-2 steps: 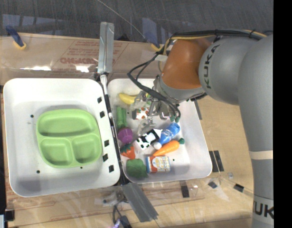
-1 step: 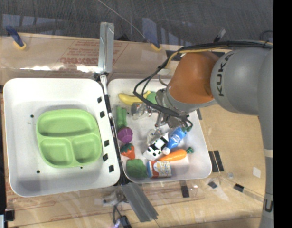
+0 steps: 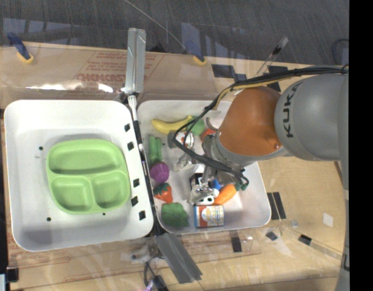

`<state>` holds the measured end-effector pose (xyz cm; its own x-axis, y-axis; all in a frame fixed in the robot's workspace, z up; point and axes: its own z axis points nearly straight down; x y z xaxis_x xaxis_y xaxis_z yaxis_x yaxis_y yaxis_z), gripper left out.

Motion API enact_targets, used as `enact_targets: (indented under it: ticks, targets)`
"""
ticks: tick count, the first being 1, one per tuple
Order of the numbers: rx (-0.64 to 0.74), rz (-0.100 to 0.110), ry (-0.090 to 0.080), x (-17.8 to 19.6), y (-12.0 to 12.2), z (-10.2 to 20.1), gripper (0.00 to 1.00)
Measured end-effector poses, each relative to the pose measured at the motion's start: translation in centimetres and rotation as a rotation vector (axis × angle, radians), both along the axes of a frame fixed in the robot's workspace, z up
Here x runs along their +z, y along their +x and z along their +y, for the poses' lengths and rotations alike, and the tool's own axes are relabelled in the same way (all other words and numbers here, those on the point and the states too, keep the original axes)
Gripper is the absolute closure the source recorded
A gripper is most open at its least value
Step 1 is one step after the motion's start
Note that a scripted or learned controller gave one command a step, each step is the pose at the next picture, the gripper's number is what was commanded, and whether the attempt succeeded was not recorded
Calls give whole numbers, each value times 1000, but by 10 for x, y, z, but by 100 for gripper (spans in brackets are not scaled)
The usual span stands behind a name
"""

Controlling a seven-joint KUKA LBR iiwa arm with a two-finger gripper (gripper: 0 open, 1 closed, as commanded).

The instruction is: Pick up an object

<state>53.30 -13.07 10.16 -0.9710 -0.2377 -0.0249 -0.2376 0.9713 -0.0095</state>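
Closing on one toy in a crowded bin

Starting nearest, the can [image 3: 209,216] touches the carrot [image 3: 227,193]. Pincer [image 3: 202,193] sits just beside the carrot; whether apart or together, I cannot tell. Descend squarely, avoiding the banana [image 3: 169,125] beyond.

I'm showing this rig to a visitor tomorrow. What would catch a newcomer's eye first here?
First, the big grey arm with its orange band, reaching in from the right over the right white bin. Under it sits a jumble of small toy foods: a yellow banana, a purple piece, an orange carrot. In the left white bin lies a light green divided plastic tray.
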Motion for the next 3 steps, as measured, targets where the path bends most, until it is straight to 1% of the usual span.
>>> enact_targets:
  ticks: [1, 2, 3]
  targets:
    - [-343, 33, 7, -11, 88, 13, 0]
    - [-293, 27, 6, -10, 8, -35, 0]
    - [-415, 23, 9, -8, 20, -17, 0]
